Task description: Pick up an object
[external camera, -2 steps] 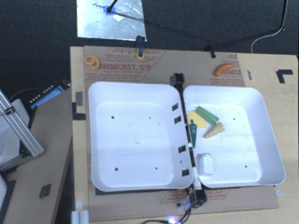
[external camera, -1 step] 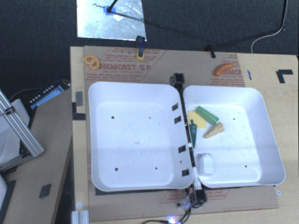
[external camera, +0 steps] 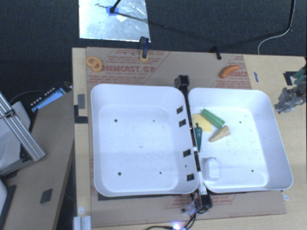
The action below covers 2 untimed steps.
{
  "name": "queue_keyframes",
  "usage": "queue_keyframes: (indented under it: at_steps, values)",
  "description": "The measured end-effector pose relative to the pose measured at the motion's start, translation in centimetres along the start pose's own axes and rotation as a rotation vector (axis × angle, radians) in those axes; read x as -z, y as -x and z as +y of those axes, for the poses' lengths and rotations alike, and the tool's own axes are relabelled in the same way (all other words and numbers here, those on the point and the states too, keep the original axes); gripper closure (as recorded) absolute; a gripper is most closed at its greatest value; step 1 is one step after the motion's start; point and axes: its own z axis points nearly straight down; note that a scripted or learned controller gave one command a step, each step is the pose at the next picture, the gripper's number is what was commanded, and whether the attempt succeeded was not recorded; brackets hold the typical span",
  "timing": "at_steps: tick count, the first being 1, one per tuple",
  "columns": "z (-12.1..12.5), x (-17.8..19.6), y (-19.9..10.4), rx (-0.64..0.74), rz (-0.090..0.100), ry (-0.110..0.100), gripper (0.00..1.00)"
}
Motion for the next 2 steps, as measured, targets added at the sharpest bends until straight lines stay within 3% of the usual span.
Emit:
queue_keyframes:
  at_steps: [1,2]
  values:
    - [0.2,9.9,1.3,-0.008,-0.007,0.021,1.00]
    - [-0.2,10.7,6.4,-0.015,-0.007,0.012,1.00]
